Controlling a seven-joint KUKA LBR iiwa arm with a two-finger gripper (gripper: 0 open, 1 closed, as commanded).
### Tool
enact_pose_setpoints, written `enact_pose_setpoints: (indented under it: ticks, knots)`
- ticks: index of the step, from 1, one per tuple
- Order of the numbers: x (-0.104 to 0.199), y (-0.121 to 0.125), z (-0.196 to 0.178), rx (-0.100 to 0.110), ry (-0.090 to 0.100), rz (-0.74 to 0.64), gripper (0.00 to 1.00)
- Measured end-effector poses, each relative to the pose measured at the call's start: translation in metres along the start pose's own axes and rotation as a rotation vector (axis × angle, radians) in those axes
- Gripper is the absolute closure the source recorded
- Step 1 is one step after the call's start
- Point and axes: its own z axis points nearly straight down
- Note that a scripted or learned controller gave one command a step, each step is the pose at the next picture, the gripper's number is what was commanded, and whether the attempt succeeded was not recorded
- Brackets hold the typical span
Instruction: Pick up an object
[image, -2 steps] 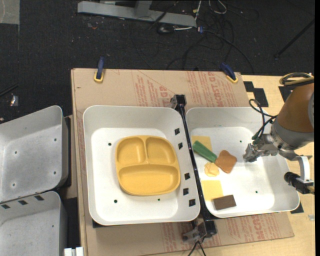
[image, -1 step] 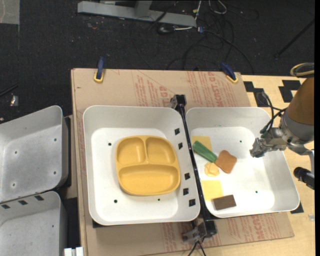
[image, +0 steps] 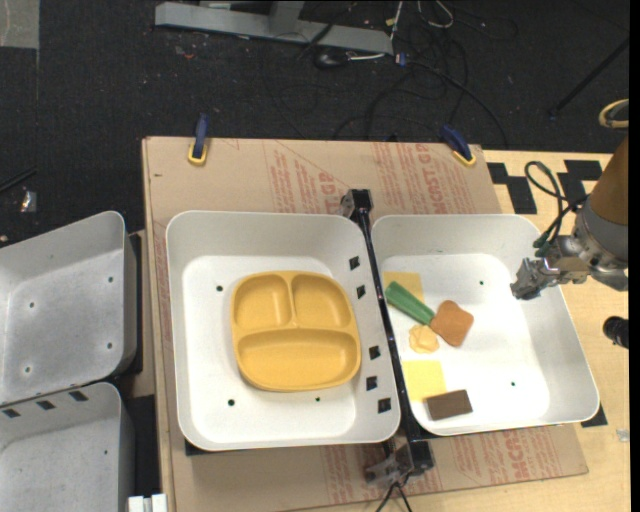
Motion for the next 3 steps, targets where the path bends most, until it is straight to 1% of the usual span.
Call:
enact_pose_setpoints:
  ticks: [1, 2, 3]
  knots:
    - [-0.010, 0.005, -0.051, -0.001, -0.001, 0.001, 1.00]
    - [0.044, 0.002, -0.039, 0.006, 0.004, -0.005, 1.00]
    - [0.100, -0.004, -0.047, 0.005, 0.005, -0.006, 1.00]
